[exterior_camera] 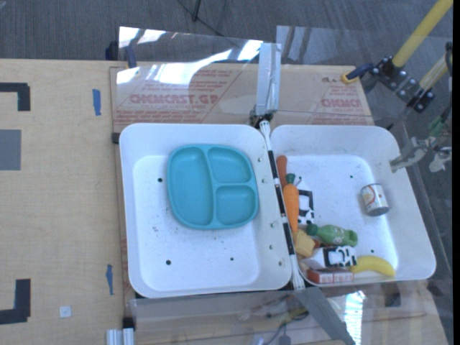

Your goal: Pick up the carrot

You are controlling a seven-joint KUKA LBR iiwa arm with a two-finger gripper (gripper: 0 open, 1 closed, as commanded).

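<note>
While gripper state can't be told, tapered orange carrot (pixel 290 198) is laid along right bin (pixel 345 141) left wall, w/ smooth teal sectioned plate (pixel 213 186) in left bin (pixel 144 149).

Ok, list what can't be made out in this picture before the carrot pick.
- Carrot: lies against the right bin's left wall; its lower end runs into a pile of toys, so where it ends is unclear.
- Pile: items overlap and are too small to name, apart from a banana.
- Can: label too small to read.
- Bins' front edge: blurred by glare.
</note>
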